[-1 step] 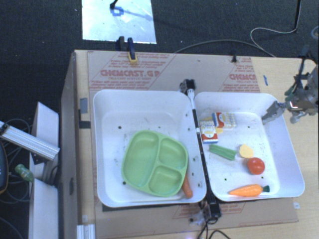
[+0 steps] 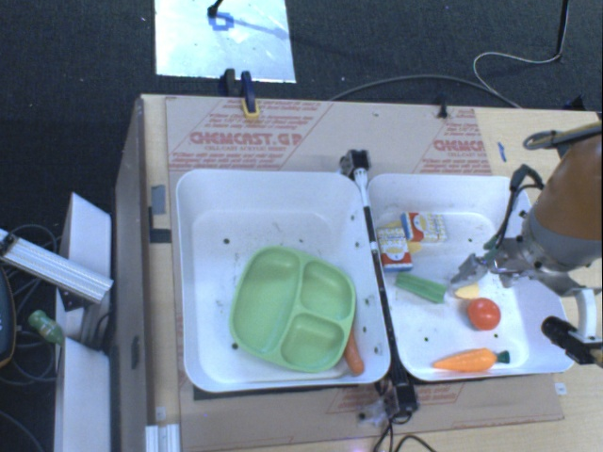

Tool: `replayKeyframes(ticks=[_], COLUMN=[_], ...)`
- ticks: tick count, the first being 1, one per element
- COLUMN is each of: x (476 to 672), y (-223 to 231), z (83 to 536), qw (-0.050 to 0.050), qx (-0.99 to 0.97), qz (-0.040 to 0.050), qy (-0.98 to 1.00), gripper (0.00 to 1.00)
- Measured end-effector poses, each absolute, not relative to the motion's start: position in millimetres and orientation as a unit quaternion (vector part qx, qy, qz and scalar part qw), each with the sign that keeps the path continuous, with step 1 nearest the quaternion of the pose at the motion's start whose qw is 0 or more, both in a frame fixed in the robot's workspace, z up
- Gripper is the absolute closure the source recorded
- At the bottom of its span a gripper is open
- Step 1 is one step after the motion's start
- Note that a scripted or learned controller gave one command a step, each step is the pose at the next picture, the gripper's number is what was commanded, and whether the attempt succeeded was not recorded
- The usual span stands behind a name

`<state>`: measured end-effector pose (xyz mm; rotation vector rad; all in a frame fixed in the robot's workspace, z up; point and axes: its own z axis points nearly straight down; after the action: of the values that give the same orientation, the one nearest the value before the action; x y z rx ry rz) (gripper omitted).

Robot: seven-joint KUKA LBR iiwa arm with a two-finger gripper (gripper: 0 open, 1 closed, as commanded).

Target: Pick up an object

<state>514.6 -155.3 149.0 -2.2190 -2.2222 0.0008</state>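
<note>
One fixed cam above bench (image 2: 311,125), looking down at a slant, mid-distance; both bins (image 2: 283,191) in frame, arm (image 2: 570,205) entering from right.

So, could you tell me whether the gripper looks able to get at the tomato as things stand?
Probably yes. The gripper hangs just up-left of the tomato, whose top is uncovered; the yellow piece and carrot lie nearby but apart.

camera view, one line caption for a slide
Gripper hovers over right bin beside tomato, carrot; green tray in left bin.
</note>
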Motion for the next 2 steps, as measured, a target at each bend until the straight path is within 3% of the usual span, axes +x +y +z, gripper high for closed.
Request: replayKeyframes(ticks=[1, 2], x=[578.9, 643.9], y=[-158.1, -120.3], z=[83.7, 85.3], qw=[0.000, -0.002], qx=[-0.706, -0.705], qz=[-0.0001, -0.0009], qy=[-0.708, -0.709], gripper=[0.00, 0.00])
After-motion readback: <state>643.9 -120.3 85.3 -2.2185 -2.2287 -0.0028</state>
